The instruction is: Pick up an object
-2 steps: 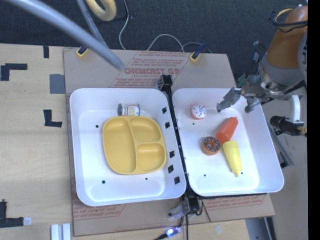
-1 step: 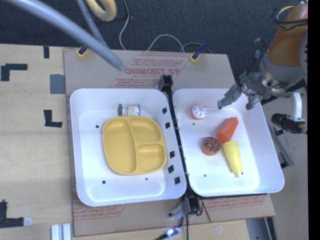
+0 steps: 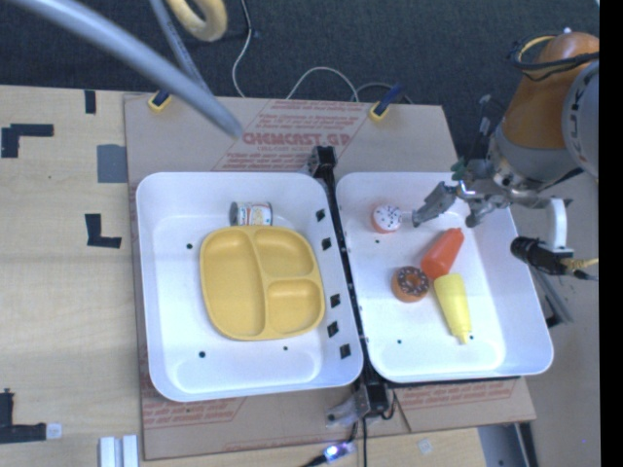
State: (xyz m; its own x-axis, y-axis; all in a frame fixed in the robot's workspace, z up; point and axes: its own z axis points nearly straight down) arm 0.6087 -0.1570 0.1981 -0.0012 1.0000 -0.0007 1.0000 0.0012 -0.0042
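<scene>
The right bin point(image 3: 516, 353) holds a small white and pink cupcake point(image 3: 386, 218), an orange-red carrot-like piece point(image 3: 443, 251), a chocolate doughnut point(image 3: 411, 283) and a yellow squeeze bottle point(image 3: 453, 305). My gripper point(image 3: 451, 205) hangs over the upper right part of this bin, just above the orange-red piece and right of the cupcake. Its fingers are spread apart with nothing between them. The arm's grey and orange wrist point(image 3: 545, 105) rises at the right edge.
The left bin point(image 3: 156, 358) holds a yellow divided plate point(image 3: 261, 282) and a small jar point(image 3: 251, 213) lying behind it. A black divider point(image 3: 336, 261) runs between the bins. Cables point(image 3: 311, 81) lie on the cardboard behind them.
</scene>
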